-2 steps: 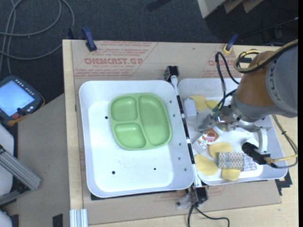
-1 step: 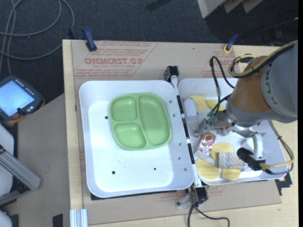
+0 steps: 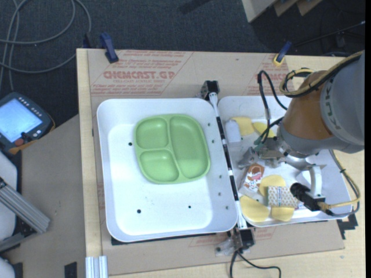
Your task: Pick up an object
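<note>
The right bin (image 3: 342, 181) holds several small objects. A white cylinder (image 3: 232, 131) and a pale yellow piece (image 3: 246, 125) lie at its far left. A small packet with red and brown print (image 3: 253, 177) lies beside the left wall. Yellow rounded pieces (image 3: 258, 210) sit at the near corner, with a white and blue wrapped packet (image 3: 282, 197) on top of them. My gripper (image 3: 258, 152) is low inside this bin, just above the printed packet and right of the white cylinder. The grey wrist with its orange band (image 3: 304, 120) hides the bin's middle.
The left bin (image 3: 116, 172) bears a green divided plate (image 3: 172, 148) in its far middle. A black clamp (image 3: 210, 88) sits at the top of the wall between the bins. Cables loop over the arm at the right bin's far edge.
</note>
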Controlling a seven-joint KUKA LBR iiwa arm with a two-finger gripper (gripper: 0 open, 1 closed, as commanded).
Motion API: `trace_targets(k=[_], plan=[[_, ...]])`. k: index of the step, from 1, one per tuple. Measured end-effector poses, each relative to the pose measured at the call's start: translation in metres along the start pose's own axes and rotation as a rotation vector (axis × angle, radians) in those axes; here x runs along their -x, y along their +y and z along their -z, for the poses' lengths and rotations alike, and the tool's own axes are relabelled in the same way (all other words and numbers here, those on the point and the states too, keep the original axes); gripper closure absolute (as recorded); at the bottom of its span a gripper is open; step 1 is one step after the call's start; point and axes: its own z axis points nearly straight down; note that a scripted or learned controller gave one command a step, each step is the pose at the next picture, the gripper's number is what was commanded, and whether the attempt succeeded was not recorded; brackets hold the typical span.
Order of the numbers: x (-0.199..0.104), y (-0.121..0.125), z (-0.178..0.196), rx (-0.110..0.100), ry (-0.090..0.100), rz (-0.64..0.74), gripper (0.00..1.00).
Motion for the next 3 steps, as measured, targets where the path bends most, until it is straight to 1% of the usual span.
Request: trace_targets(k=[1, 2, 3], plan=[[0.004, -0.006, 0.000, 0.001, 0.000, 0.000, 0.00], [0.037, 0.030, 0.000, 0.002, -0.002, 0.000, 0.00], [0.031, 0.065, 0.000, 0.003, -0.002, 0.002, 0.00]])
